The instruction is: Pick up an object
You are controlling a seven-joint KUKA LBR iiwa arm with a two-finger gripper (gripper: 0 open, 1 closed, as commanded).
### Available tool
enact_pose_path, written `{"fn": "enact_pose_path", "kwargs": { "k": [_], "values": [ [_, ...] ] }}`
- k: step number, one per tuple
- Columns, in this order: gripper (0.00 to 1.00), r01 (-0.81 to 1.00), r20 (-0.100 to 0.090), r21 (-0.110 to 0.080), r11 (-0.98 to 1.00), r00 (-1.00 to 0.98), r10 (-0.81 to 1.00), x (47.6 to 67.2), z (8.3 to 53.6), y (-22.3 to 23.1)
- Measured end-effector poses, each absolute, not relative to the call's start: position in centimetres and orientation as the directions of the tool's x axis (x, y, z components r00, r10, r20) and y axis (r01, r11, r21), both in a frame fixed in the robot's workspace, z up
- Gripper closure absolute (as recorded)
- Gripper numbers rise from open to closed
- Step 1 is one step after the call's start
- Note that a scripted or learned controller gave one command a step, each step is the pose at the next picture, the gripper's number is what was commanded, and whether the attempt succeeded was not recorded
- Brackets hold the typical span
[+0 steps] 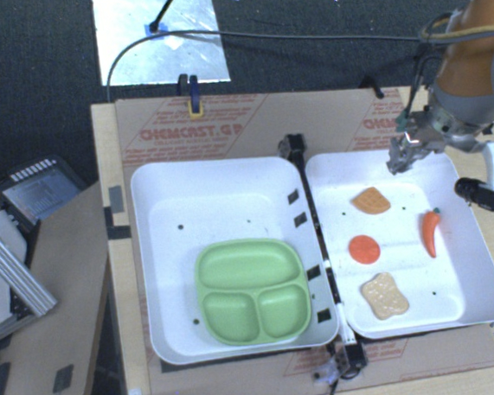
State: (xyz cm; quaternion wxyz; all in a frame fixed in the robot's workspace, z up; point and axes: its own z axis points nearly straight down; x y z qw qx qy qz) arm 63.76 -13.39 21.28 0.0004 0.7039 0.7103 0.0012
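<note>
Our tool [400, 162] hovers at the right bin's [479, 304] far edge; we cannot tell its opening, and nothing shows in it. Just below it lies the orange cookie [371, 200], flat, light and stiff, we judge; best pinched across its edges.

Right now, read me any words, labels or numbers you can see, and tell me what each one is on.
"CHEMCAST GP", red print on the brown sheet under the bins, above the left bin; the last letters are blurry.
The same red print repeats near the right bin and along the sheet's front edge, too blurred to read.
</note>
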Motion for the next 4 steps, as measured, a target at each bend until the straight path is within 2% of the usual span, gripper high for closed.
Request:
{"fn": "enact_pose_path", "kwargs": {
  "k": [2,3,4],
  "values": [
    [1.00,1.000,0.001,0.002,0.008,-0.008,1.000,62.2,23.4,-2.8],
    [1.00,1.000,0.002,0.002,0.010,-0.010,1.000,62.2,23.4,3.2],
    [1.00,1.000,0.002,0.001,0.010,-0.010,1.000,61.4,23.3,9.3]
  ]
}}
